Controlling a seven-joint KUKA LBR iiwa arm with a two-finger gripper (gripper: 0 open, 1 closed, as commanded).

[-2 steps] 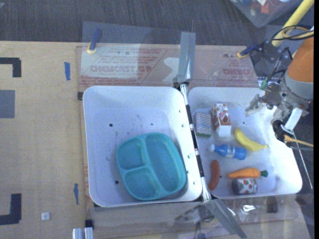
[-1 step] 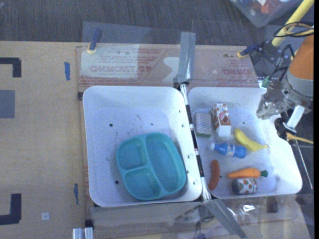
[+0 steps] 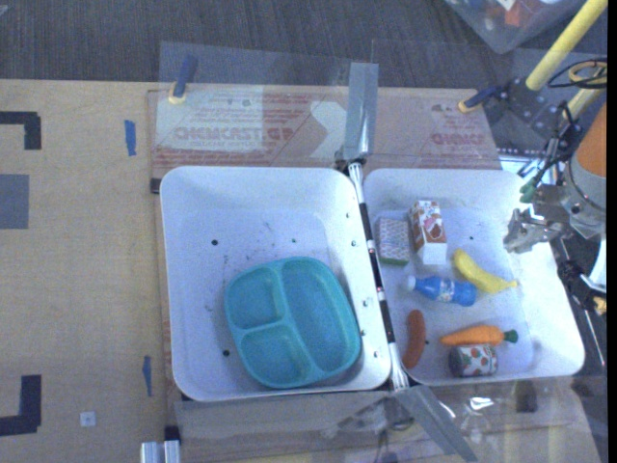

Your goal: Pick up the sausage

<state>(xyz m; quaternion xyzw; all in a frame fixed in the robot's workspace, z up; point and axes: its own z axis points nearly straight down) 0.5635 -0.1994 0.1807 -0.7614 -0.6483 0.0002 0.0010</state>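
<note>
At the right bin's (image 3: pixel 569 350) front left corner lies the sausage (image 3: pixel 415 338); the gripper (image 3: pixel 528 231), grip state unclear, hangs over the right edge.

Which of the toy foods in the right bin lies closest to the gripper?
The yellow banana; it lies just left of the gripper, while the sausage sits far off by the divider.
</note>
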